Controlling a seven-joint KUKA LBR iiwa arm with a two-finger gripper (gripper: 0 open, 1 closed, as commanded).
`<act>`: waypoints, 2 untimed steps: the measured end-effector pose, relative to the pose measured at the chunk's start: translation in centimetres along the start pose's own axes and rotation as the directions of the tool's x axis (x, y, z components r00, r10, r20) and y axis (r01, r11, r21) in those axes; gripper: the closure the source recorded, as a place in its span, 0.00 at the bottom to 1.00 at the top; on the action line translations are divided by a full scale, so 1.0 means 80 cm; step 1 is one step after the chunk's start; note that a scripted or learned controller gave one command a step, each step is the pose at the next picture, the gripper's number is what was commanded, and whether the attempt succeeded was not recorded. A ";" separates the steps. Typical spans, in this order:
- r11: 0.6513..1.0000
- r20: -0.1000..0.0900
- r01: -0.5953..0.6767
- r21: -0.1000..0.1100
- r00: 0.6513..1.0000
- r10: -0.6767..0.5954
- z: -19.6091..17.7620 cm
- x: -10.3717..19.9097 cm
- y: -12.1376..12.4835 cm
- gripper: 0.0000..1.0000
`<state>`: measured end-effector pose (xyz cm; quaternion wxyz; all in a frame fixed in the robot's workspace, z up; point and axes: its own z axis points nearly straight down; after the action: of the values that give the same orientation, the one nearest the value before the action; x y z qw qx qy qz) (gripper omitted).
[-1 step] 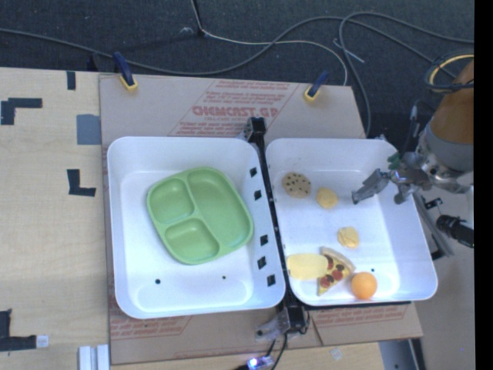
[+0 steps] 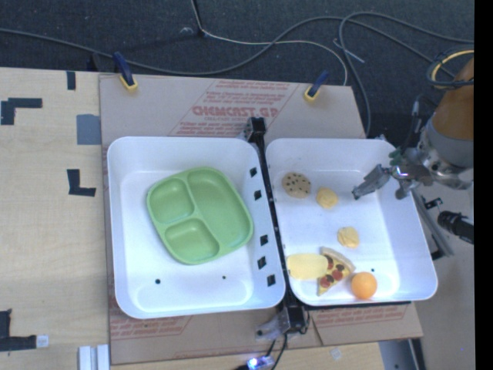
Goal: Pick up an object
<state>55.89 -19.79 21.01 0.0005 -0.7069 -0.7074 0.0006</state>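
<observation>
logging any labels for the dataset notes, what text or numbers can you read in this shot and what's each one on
"CHEMCAST GP": red print, seen upside down, on the brown cardboard sheet under the two shallow white bins; this reading is uncertain.
Smaller red lines around that print: too blurred to read.
Red print on the cardboard's near edge, below the bins: too small to read.
Green divided plastic tray, the toy foods, bins and gripper: no text visible.

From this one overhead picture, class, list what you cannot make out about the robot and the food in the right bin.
- Pincer, camera view: small and dark at the right white bin's far rim; open or shut cannot be told.
- Grey arm with orange band: cut off by the right edge.
- Pizza slice: partly overlapped by the flat yellow piece; toppings too small.
- Round brown cookie: surface detail blurred.
</observation>
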 end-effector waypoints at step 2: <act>1.000 0.001 0.001 0.000 1.000 -0.001 0.154 -0.003 0.001 0.00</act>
<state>55.98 -20.06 8.70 -0.0002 -0.7066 -0.7076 0.0010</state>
